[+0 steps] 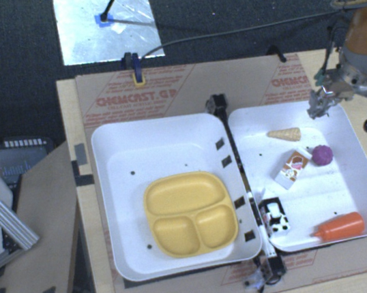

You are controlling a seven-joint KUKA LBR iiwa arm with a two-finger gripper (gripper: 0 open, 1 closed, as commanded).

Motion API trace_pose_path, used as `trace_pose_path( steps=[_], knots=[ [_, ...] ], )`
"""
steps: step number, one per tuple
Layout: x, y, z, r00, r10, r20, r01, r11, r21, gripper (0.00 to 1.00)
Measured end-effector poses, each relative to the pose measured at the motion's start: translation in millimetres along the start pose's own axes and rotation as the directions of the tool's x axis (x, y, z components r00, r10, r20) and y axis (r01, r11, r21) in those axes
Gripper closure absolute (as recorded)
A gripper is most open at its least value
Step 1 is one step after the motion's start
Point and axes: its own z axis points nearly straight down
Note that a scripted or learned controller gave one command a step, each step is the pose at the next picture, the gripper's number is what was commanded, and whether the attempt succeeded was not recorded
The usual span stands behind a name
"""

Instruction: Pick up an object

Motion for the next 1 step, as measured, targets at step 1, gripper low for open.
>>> trace_pose_path(
  steps=[1],
  knots=[
    [-2.0,-2.3,-45.5,1.0,0.0,0.0,0.0,1.0,0.002,1.0]
  ],
)
